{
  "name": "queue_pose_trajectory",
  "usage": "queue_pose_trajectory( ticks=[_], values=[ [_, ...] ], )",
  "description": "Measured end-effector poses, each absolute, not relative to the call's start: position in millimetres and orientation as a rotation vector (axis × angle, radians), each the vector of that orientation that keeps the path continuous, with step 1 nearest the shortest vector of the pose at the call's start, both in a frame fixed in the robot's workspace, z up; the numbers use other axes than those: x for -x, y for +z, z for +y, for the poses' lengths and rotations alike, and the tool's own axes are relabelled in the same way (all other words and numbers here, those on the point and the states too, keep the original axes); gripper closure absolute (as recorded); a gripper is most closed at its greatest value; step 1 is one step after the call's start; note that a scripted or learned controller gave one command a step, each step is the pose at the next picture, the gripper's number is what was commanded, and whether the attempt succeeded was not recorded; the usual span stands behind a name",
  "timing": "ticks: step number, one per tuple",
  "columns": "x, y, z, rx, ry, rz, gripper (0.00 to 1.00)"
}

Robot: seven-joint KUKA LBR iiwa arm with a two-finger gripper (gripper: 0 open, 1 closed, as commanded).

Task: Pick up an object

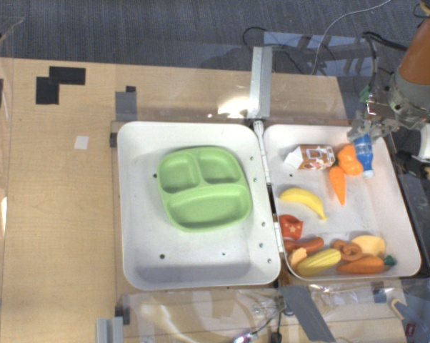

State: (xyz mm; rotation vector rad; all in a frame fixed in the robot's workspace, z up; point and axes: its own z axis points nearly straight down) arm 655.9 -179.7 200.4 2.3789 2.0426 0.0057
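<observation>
White bins lie side by side below us. Toy food fills the right bin (404,224): corn (318,262), a banana (304,201), a carrot (338,184). Farther back, the gripper (365,123) hangs above a blue bottle (363,156). We judge nothing is lifted yet.

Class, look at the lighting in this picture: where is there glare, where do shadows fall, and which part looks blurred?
Camera view: glare on the bench just behind the bins; a soft shadow lies inside the left bin along its front wall; the arm looks slightly blurred at the right edge; the green plate is evenly lit and sharp.
</observation>
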Motion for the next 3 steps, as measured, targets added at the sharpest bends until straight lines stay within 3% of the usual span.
queue_pose_trajectory(
  ticks=[1,2,3],
  values=[
    [-670.5,199,-194,-2.352,0.004,2.073,1.0],
    [-597.6,224,-123,-2.339,0.007,2.091,1.0],
    [-587.9,253,-52,-2.135,0.005,2.3,1.0]
  ],
)
